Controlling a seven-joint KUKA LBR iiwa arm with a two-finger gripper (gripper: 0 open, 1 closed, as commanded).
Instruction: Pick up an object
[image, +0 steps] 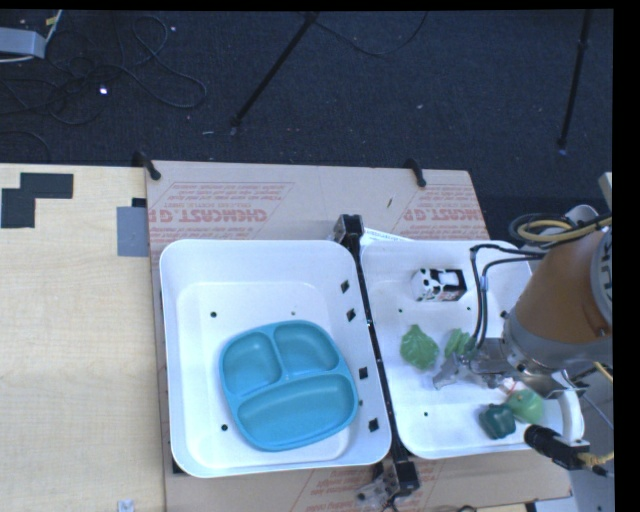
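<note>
Two white bins sit on cardboard; the left bin (190, 300) holds a blue plate (288, 385). My pincer (450, 372) hovers lower right beside a green toy (420, 347); I can't tell its grip.

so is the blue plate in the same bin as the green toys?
No. The blue plate lies in the left bin, while the green toys lie in the right bin near the gripper.

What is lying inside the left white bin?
Inside the left bin lies a blue divided plate with three compartments, all looking bare. The bin floor beneath the plate is covered, so anything under it cannot be seen.
</note>
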